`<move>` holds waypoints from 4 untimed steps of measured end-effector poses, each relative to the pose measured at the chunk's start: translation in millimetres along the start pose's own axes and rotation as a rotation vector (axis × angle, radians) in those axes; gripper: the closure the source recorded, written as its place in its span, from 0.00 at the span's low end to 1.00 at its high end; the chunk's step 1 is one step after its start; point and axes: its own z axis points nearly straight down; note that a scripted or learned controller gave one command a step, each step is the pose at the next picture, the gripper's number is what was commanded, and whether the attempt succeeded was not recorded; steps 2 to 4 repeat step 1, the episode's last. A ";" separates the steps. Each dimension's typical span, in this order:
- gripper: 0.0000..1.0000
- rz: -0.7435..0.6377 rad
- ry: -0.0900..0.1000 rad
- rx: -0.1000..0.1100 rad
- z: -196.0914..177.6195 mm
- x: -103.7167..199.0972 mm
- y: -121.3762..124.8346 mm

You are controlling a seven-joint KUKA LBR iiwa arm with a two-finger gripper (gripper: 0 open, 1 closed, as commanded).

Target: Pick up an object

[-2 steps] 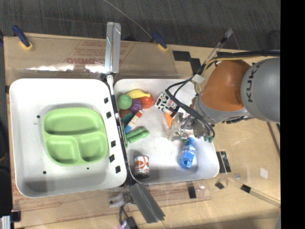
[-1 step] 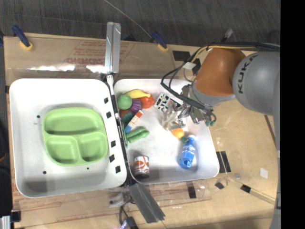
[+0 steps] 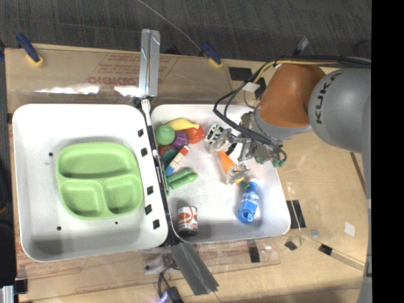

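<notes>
In right bin (image 3: 278, 216): claw (image 3: 235, 160) above carrot (image 3: 226, 161) | bottle (image 3: 249, 202) just beside

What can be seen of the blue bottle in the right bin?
The blue bottle looks like a small plastic one, bright blue with a paler band near its middle. It lies on its side on the floor of the right bin, toward the near right corner, its long axis running roughly up and down the view. The gripper is just above it; contact cannot be told.
</notes>
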 end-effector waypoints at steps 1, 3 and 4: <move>1.00 -0.004 -0.005 0.002 -11.5 -2.3 1.1; 1.00 -0.004 -0.005 0.002 -11.5 -2.3 1.1; 1.00 -0.004 -0.005 0.002 -11.5 -2.3 1.1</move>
